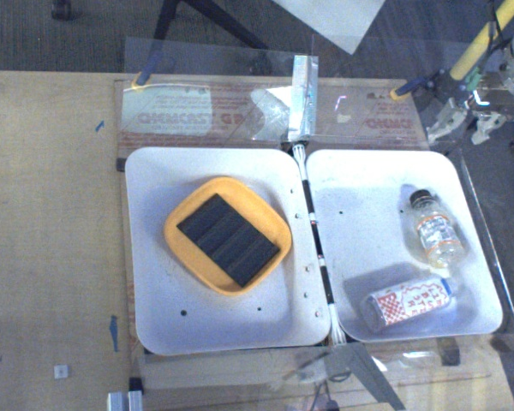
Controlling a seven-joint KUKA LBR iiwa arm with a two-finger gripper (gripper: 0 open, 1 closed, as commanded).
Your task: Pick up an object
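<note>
The left bin holds a yellow-orange rounded square object with a black ribbed panel on top, lying flat near the bin's middle. In the right bin a small clear bottle with a dark cap lies along the right side, cap toward the back. In front of it a red-and-white patterned cylinder with a blue end lies on its side near the front wall. The bottle and the cylinder are close together but apart.
A divider rim runs between the two bins. Behind them lies a clear plastic sheet over cardboard. A yellow hose and pale metal hardware sit beyond the right bin's back right corner. The wooden bench stretches to the left.
</note>
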